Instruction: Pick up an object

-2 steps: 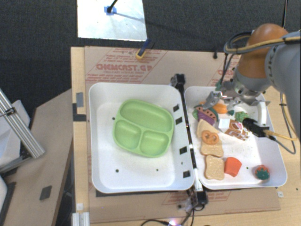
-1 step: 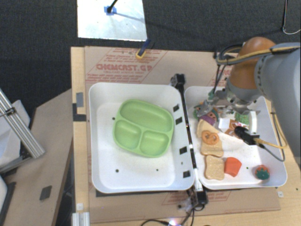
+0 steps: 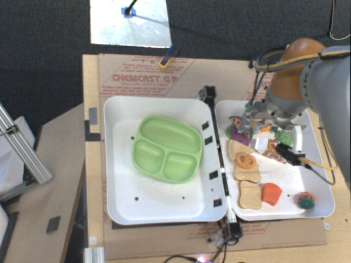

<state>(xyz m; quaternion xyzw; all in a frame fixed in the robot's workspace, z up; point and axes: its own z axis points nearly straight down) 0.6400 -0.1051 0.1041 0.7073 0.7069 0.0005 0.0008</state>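
Nearest me, lower right, tan toast-shaped toy slices (image 3: pixel 249 194) and an orange block (image 3: pixel 271 194) lie in the right white bin (image 3: pixel 323 201). My gripper (image 3: pixel 258 119) hangs over crowded purple and green toy pieces (image 3: pixel 239 133) at upper right; whether it's gripping, I can't tell. I'd descend straight, targeting one piece. A green divided plastic tray (image 3: pixel 166 148) sits centre-left.

Cardboard sheet (image 3: pixel 148 75): red print, prob. "CHEMCAST GP"; rest illegible.

Single fixed camera above bench, looking down at a slant; both white bins (image 3: pixel 118 163) in frame, arm (image 3: pixel 321 75) entering from right.
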